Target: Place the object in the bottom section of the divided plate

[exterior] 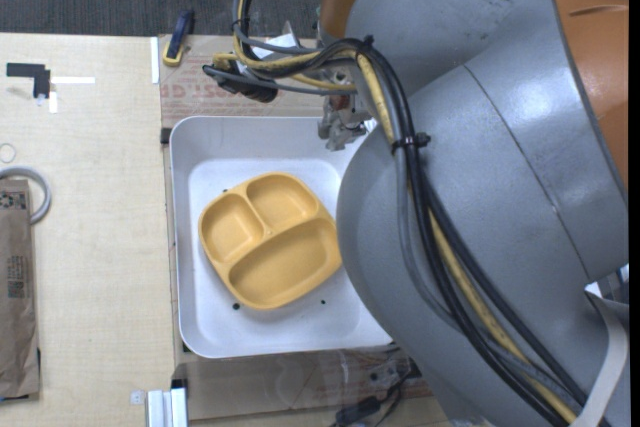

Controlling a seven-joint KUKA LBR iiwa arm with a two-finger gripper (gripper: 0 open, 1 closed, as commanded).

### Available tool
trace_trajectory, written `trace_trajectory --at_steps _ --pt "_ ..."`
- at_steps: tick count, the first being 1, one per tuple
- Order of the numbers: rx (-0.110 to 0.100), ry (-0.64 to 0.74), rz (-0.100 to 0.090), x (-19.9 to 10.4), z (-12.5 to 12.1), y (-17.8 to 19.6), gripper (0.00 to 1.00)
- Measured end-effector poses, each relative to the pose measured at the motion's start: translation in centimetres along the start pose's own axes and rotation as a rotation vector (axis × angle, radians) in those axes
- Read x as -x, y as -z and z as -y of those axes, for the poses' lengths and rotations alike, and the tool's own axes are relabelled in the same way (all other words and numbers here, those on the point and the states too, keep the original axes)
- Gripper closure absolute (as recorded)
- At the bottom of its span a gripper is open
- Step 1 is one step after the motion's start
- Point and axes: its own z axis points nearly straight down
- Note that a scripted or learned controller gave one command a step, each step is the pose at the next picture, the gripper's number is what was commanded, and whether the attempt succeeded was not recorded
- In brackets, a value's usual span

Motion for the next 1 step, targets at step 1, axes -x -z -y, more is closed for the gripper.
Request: trace_trajectory --at_steps 1 --pt "0.0 0.0 -0.001 -0.3 6.66 -0.7 1.0"
